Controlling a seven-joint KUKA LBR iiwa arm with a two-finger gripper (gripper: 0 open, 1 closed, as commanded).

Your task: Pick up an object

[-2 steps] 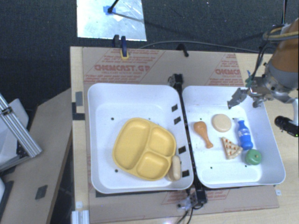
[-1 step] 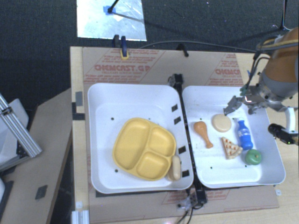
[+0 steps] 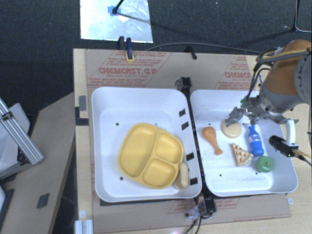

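My gripper hangs over the back part of the right bin, just above and touching the upper edge of a round cream disc. Left of the disc lies an orange drumstick. A blue bottle lies to the right of the disc, a pizza slice in front of it, and a green apple at the front right. Nothing is visibly held.
The left bin holds a yellow divided plate with a beige bread roll at its right rim. A black divider runs between the bins. The arm's orange band rises at the right.
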